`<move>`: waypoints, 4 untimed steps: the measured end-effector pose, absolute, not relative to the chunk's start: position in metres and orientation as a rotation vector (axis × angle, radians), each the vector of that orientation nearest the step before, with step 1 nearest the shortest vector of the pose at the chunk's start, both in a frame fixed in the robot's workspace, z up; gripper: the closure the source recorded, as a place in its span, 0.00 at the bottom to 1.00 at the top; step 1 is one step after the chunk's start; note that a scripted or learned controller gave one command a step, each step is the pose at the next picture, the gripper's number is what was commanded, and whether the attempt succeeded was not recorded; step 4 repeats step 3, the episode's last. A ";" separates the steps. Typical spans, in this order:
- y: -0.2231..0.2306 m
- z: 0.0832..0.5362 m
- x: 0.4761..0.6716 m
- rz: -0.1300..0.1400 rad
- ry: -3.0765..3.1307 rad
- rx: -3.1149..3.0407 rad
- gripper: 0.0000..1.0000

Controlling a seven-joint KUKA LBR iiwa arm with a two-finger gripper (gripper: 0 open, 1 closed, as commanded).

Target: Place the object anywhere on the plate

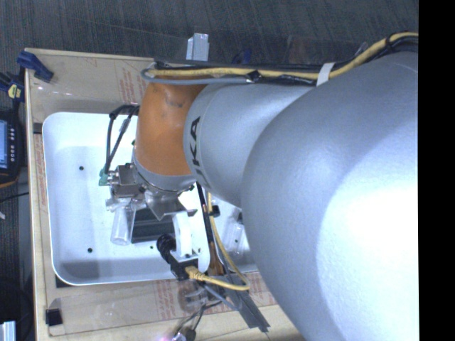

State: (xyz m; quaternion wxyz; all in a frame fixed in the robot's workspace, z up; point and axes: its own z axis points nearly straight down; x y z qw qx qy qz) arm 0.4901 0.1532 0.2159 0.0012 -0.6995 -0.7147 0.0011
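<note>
One white bin is readable in the camera view, sitting at the left on the brown bench. Most of the frame is taken by the grey arm, which comes in from the right and covers the middle and right of the scene.

Arm: the orange band lies over the upper right part of the bin. Below it the wrist narrows to the gripper, which hangs over the bin's floor, towards the middle. You cannot tell from this angle whether the gripper is apart, together or clamped on anything, because the wrist body blocks the view of its working end.

Object: a pale, see-through cylinder shows just below and left of the wrist, close to the bin floor. You cannot tell whether it is the task's thing or a part of the gripper, nor whether it touches the floor. Whatever lies under the arm is hidden.

Other notes:
- Black cables loop from the band down to the wrist.
- A yellow cable runs along the top of the arm.
- A blue clamp sits at the bench's upper left corner.
- Two small dark dots mark the bare floor of the bin.
</note>
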 end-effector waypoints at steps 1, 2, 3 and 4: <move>0.116 0.273 0.502 0.003 -1.868 -2.524 1.00; 0.106 0.193 0.475 0.012 -1.453 -2.781 1.00; 0.083 0.209 0.529 0.002 -1.736 -2.616 1.00; 0.083 0.209 0.529 0.002 -1.736 -2.616 1.00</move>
